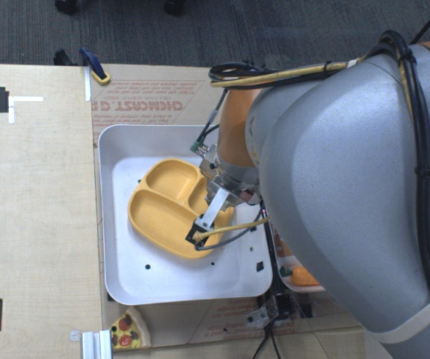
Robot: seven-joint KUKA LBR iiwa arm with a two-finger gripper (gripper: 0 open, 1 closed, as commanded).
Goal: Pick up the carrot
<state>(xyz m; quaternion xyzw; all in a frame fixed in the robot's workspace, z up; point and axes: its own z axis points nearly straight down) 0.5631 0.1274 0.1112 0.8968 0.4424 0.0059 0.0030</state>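
Tool [223, 191]: low over the right part of the plate [158, 215]; how wide it stands, cannot tell.
Carrot [304, 277]: an orange piece just past the bin's right wall, under the arm [334, 185], mostly hidden.
Plate: yellow, divided, lying in the left bin [108, 223].
Pizza toy [127, 331]: on the surface [35, 200] near the bin's front-left corner.

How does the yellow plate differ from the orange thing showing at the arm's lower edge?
Colour: the plate is pale yellow, while the orange thing is a deeper orange. Place: the plate lies in the left bin, and the orange thing lies beyond that bin's right wall. View: the plate shows nearly whole, but the orange thing is mostly hidden under the arm, so I cannot confirm that it is the carrot.
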